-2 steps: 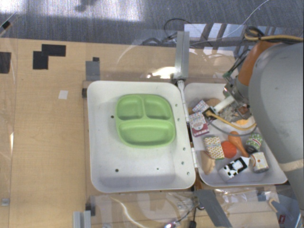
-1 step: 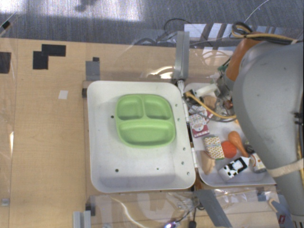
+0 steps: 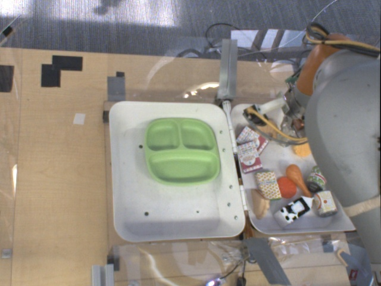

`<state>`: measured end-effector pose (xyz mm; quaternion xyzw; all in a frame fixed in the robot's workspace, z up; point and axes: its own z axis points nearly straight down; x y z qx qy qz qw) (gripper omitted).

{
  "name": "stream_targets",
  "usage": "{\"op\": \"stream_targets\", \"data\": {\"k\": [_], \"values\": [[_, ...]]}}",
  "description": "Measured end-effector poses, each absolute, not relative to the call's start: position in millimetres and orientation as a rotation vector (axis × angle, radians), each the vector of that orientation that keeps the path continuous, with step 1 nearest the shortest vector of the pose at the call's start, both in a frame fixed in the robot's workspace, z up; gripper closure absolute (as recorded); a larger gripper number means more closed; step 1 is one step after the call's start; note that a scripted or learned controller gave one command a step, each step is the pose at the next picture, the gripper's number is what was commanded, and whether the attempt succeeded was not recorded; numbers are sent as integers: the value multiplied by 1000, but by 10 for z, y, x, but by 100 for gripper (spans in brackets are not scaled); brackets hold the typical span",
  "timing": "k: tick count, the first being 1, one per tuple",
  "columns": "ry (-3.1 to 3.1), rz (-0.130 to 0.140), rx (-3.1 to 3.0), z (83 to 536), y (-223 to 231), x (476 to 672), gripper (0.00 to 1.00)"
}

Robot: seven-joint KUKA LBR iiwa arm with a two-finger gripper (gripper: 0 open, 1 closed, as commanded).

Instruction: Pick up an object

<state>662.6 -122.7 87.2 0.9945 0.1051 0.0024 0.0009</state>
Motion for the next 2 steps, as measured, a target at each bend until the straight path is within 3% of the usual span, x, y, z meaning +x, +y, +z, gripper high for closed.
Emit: {"op": "stream_targets", "data": {"k": [1,2], "values": [[329,9,3123,875,-1007,6622,100],[325,8,3122,877,-1369,6478,100]]}}
